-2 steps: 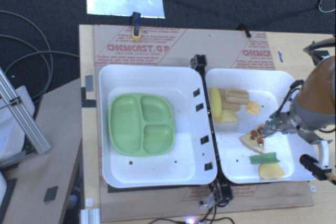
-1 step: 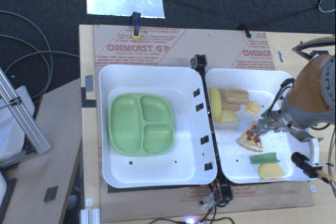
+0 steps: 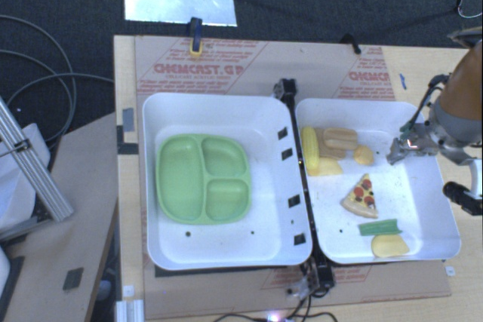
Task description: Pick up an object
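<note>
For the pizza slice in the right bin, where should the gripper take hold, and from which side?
Probably from straight above, closing across the pizza slice at mid-length, on its two slanted sides. It lies flat and apart from the other food, tip pointing away from the camera.

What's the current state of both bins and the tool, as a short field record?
left bin: green divided plate
right bin: corn cob, hot dog bun, pizza slice, green stick, yellow pieces near the corn and at the front
tool: over the right bin's right side, near the far end
tool contents: nothing seen held
nearest item to tool: small yellow piece
</note>
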Controlling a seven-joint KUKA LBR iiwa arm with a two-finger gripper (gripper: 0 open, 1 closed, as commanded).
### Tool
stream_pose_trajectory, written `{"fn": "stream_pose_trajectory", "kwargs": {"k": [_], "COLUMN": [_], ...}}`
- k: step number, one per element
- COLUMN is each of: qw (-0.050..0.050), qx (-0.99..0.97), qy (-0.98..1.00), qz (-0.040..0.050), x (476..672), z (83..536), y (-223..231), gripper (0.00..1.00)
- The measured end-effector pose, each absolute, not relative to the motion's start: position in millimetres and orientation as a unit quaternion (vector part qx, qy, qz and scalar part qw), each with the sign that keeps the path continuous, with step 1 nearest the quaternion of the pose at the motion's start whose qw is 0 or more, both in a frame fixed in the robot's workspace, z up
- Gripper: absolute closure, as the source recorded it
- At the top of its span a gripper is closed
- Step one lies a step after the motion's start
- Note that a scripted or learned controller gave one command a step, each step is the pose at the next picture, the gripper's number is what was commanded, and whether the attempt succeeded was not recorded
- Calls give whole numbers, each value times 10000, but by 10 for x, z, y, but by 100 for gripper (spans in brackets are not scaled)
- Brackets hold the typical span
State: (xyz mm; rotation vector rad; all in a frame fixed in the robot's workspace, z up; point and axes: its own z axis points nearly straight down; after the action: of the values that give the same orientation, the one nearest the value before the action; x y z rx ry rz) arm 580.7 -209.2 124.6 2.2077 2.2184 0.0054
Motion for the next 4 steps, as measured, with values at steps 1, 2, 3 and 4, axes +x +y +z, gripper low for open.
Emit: {"fn": "stream_pose_trajectory", "kwargs": {"k": [1,2,3,4], "qw": [16,32,-20,71], "qx": [7052,7045,7079,7022], "qy": [7090,7097,7063,7119], "qz": [6,21,-10,61], "x": [5777,6406,5539,6079], "z": [1216,842,841,2268], "y": [-2063,-2053,-2071,-1341], "gripper": [0,0,0,0]}}
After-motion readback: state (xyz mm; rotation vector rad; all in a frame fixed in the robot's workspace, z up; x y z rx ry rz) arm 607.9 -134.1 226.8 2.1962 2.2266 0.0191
